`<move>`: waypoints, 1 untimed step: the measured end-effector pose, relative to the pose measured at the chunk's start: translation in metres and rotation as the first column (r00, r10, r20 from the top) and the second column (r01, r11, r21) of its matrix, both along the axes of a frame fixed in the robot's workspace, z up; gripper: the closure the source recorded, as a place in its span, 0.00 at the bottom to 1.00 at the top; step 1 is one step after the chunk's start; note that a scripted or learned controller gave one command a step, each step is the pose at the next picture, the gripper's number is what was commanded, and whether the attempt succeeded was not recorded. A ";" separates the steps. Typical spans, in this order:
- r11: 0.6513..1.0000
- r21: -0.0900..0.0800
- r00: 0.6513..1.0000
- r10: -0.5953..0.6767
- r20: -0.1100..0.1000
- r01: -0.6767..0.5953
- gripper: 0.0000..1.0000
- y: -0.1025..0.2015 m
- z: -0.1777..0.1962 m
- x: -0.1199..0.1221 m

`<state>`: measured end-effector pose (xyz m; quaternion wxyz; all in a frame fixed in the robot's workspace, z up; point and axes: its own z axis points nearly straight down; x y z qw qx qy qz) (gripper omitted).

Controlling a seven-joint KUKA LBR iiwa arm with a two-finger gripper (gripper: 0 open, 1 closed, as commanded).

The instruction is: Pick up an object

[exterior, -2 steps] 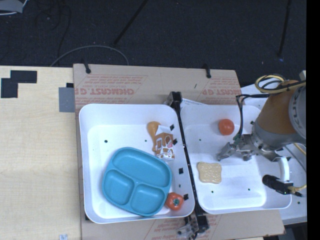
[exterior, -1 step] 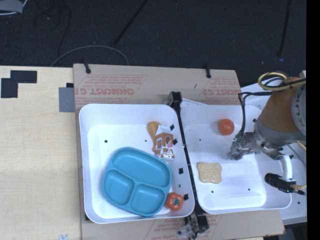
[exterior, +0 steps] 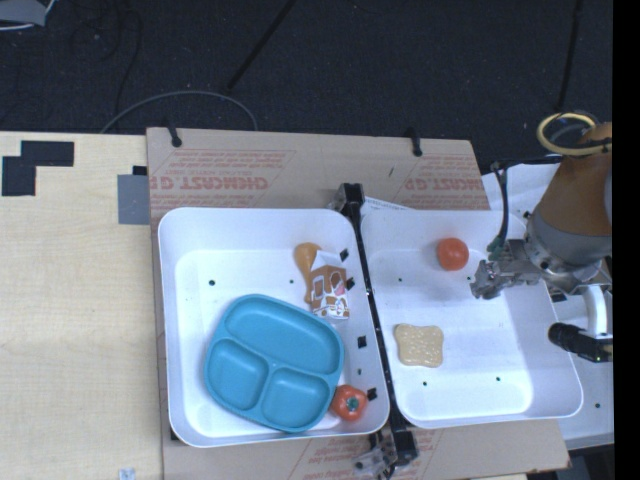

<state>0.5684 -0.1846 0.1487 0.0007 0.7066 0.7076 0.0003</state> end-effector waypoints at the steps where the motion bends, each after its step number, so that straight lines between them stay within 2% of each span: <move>1: 1.000 0.000 1.000 0.001 0.002 -0.001 1.00 0.004 0.058 0.009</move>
